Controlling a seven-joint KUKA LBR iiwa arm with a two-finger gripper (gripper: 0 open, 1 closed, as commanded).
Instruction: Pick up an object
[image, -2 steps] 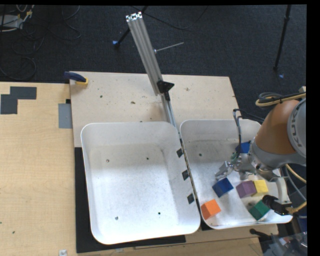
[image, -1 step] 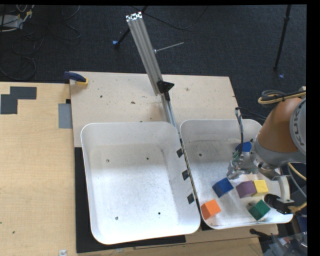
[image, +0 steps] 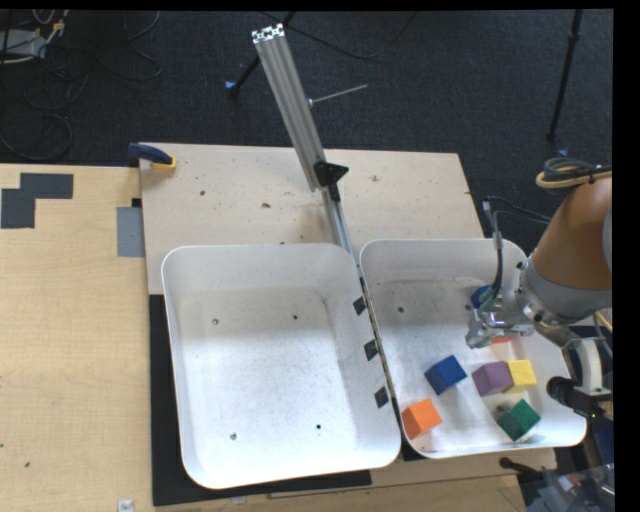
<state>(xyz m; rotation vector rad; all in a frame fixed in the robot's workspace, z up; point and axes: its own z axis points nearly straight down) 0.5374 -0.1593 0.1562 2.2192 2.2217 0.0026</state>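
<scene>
**A:** Where is the gripper (image: 487, 330) right now?

**B:** Over the right bin (image: 420, 262), toward its right edge, low above the floor. Whether it is open or closed I cannot tell from this slanted look, and nothing shows between its tips, so I would not call anything held.

**A:** And the candidates for picking?

**B:** Five cubes, all in the near half of that bin. The purple cube (image: 491, 378) and yellow cube (image: 521, 373) sit touching, just on the near side of the gripper. The blue cube (image: 446, 374) is a little toward the divider, standing apart. The green cube (image: 518, 418) is by the near right corner, and the orange cube (image: 422, 415) is by the near left corner, close against the wall. (The left bin (image: 200, 270) bears no cubes.)

**A:** Which one would you go for?

**B:** The blue one, I think. It has room on every side, so the jaws can straddle it. The purple and yellow pair risk a jaw landing on the seam, and the orange one crowds the wall.

**A:** Any tips?

**B:** Centre over the cube, align with its faces, descend straight, then close.
</scene>
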